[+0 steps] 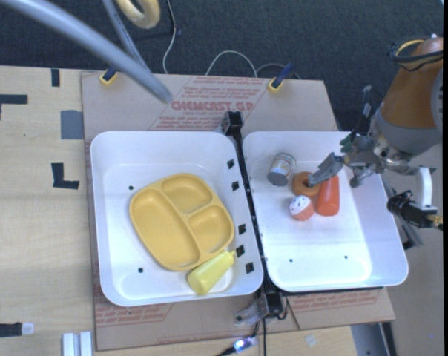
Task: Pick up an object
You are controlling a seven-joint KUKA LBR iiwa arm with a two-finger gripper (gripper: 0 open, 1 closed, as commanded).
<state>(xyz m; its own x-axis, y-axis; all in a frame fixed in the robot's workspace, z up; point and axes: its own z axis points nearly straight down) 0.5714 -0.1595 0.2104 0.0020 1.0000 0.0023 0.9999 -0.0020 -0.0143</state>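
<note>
In the right bin (361,262), a small grey can (281,169) lies near the divider. To its right sits a brown ring-shaped piece (303,182). An orange cylinder (328,197) stands beside a small white and orange object (301,208). My gripper (320,175) hangs low over this cluster, reaching in from the right. Its tip is just above the brown ring and the top of the orange cylinder. Nothing shows as lifted by it.
The left bin (109,199) holds a yellow divided plate (181,219) and a yellow bottle-like object (209,271) at its front. A black divider (242,191) runs between the bins. The arm's orange band (413,87) is at the right edge.
</note>
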